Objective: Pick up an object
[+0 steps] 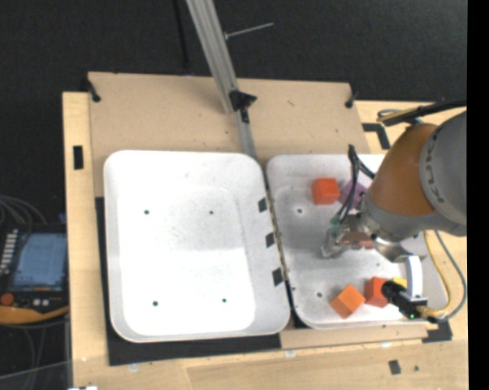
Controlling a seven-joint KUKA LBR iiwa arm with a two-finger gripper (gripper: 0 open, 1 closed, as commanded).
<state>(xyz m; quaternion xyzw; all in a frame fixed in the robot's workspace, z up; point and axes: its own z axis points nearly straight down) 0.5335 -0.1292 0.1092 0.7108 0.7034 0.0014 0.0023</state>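
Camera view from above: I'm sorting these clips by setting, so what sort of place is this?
Most likely a robotics lab's bin-picking bench rather than a home or shop: a grey and orange arm reaches over two white bins, small orange blocks lie in the right one, and a control pendant sits beside the bench.

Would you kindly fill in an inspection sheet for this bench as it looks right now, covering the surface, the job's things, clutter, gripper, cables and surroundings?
Surface: wooden bench bearing a left bin and a right bin, side by side.
Job's things: in the right bin, an orange block near the far wall, an orange cube and a red block near the front wall.
Clutter: nothing seen in the left bin.
Grippers: gripper low over the right bin's middle, between the blocks; finger state cannot be told.
Cables: dark cables run along the arm; more cables lie at the far left.
Surroundings: slanted metal rail behind; handheld pendant at left.
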